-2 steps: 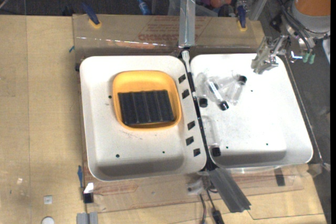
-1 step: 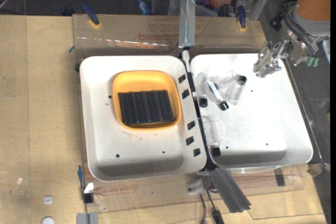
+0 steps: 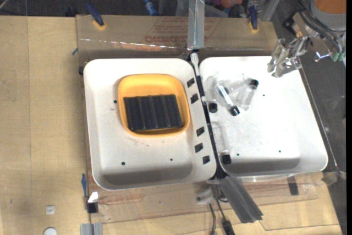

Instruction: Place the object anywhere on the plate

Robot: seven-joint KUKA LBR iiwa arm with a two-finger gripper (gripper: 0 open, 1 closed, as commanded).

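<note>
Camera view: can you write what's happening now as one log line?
stage: approach | gripper: above right bin's far right corner | clear plastic object: in right white bin | yellow square plate: in left white bin, holds dark ridged block

I see the plate (image 3: pixel 154 85), a rounded-square yellow-orange dish, lying flat in the left bin (image 3: pixel 104 118) with a dark ribbed rectangular insert (image 3: pixel 153 113) covering most of its floor. The object (image 3: pixel 235 92) is a small clear, glassy item with black ends, lying on its side in the right bin (image 3: pixel 275 135), toward that bin's upper left. Object and plate are well apart.
</note>
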